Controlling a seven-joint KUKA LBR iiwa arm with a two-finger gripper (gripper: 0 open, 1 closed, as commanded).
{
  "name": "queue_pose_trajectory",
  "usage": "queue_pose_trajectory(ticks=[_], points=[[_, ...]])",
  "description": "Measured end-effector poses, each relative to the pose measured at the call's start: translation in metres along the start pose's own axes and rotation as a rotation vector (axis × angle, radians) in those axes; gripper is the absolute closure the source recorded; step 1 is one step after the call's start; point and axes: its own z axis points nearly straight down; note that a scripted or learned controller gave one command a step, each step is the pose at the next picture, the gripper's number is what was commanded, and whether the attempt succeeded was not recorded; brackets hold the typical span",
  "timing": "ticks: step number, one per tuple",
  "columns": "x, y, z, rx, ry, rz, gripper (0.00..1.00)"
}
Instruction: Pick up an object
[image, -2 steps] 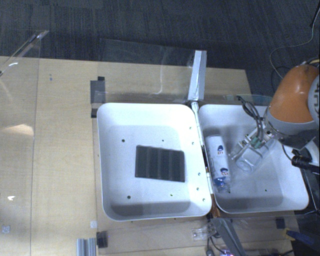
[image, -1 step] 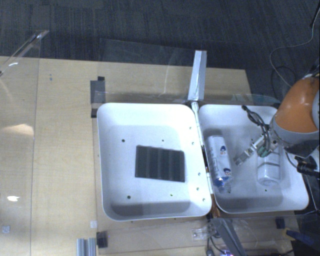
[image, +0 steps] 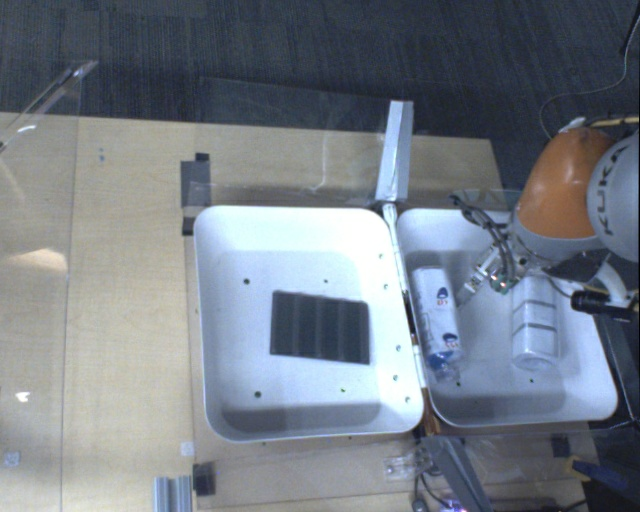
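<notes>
In the right bin, a white bottle with a blue cap lies lengthwise along the left wall. A clear plastic container sits to its right, near the bin's middle. A dark ribbed rectangular pad lies flat in the middle of the left bin. My gripper hangs over the upper part of the right bin, between the bottle and the clear container, just above the container's top end. Nothing is visibly held in it.
The grey arm with its orange band comes in from the right over the right bin's far corner. A metal upright post stands behind the wall between the bins. Cables and clamps lie along the bench's front edge.
</notes>
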Motion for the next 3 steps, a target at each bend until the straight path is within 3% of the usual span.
queue_pose_trajectory(ticks=[1,2,3], points=[[-0.004,0.016,-0.002,0.009,-0.014,0.145,0.00],[-0.034,0.041,0.002,0.011,0.011,0.371,0.00],[-0.016,0.010,-0.129,-0.002,0.015,0.262,0.00]])
